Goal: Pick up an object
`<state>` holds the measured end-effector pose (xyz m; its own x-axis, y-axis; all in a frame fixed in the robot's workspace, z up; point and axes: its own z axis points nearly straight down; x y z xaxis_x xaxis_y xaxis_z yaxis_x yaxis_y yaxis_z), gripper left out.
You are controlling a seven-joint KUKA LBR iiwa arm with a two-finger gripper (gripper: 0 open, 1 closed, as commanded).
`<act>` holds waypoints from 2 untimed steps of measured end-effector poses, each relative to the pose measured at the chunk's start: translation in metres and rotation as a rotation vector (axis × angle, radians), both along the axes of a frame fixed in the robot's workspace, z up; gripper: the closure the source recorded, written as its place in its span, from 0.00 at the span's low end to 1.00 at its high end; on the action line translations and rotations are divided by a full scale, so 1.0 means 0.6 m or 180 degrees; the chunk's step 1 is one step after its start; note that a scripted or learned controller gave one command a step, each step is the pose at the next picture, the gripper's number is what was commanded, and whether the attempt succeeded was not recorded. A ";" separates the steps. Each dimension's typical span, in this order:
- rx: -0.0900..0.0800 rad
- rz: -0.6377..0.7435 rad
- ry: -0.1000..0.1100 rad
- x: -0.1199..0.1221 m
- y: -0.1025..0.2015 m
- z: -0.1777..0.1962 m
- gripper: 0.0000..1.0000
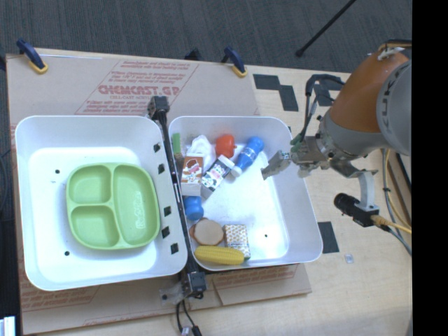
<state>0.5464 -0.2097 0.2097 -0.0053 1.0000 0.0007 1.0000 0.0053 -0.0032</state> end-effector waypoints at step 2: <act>0.0015 0.0008 0.0057 0.173 0.036 -0.195 0.00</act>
<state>0.6504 -0.1880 0.0929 -0.0078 1.0000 0.0055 0.9997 0.0079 -0.0212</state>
